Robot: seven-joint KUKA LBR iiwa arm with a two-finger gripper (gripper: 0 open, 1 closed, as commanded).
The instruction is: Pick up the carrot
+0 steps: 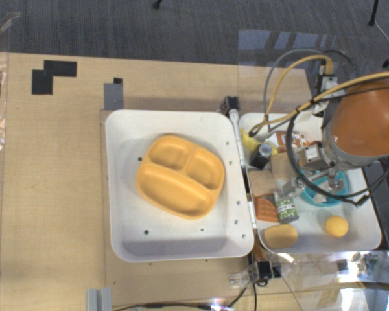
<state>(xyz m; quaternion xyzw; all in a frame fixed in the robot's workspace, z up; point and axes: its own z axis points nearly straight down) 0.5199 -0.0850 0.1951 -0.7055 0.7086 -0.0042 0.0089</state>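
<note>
While the left bin (117, 173) carries a yellow divided plate (180, 175), the arm (366, 122) overhangs the right bin (375, 235). Its gripper (314, 181) hangs above a teal ring (321, 198); whether it is clenched or released I cannot tell. By the front edge lie a tan lump (280, 235), a yellow ball (337, 226) and a small jar (286, 208) whose label is illegible. Where the carrot lies and how it points I cannot tell.

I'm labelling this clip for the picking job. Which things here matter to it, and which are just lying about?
For the job:
- gripper, over the right bin
- the target itself I cannot tell apart in the clutter there

Lying about:
- yellow divided plate in the left bin
- yellow ball
- small green can
- brown lump
- teal dish
</note>
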